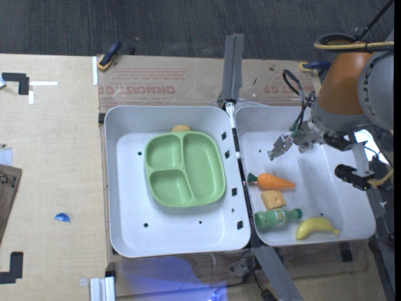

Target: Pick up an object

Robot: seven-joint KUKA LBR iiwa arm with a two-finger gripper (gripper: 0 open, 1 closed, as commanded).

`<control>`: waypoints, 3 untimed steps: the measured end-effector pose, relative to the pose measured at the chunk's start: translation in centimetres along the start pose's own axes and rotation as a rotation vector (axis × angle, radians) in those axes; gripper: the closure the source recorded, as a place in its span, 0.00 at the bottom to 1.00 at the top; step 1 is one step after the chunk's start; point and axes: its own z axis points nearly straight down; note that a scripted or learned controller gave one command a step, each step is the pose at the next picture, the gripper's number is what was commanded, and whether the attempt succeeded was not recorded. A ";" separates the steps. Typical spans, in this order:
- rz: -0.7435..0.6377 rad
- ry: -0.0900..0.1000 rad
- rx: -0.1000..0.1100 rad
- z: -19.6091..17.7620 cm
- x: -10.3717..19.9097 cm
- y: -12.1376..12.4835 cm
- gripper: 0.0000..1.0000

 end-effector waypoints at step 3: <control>-0.577 0.000 -0.003 1.9 4.6 -11.8 1.00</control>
